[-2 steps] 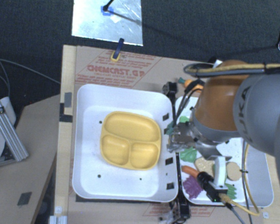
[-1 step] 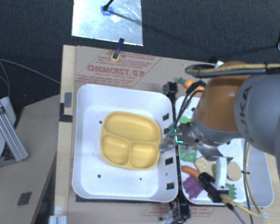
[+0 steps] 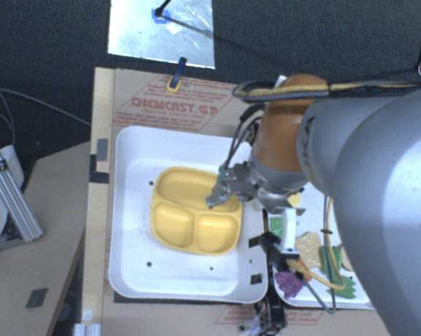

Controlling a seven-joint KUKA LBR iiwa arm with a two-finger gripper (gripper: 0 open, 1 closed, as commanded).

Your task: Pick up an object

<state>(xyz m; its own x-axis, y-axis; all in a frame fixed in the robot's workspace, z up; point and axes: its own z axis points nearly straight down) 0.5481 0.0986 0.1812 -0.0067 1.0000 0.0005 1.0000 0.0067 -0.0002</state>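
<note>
1. Fingers [image 3: 220, 194] hang at the right rim of the yellow tray [image 3: 194, 212], low over its upper compartment; how wide they stand cannot be told, and nothing shows between them.
2. One yellow tray lies flat in the left bin [image 3: 131, 193], about at its middle, with three compartments: one long one on the far side and two smaller ones on the near side.
3. Right of the tray, across the wall between the two bins, the right bin [image 3: 345, 300] holds a small heap: one purple piece [image 3: 287, 283], one round tan piece [image 3: 308, 245], one white and green piece [image 3: 288, 229], and green sticks [image 3: 340, 281] whose number cannot be told.
4. Above the tray's right edge the orange band [image 3: 283, 137] sits on the grey arm [image 3: 383, 201], which covers much of the right bin.
5. Beyond the tray, past the far wall of the left bin, brown cardboard with red print [image 3: 174, 103] lies on the table [image 3: 62, 187], with one shiny sheet [image 3: 163, 20] farther back.
</note>
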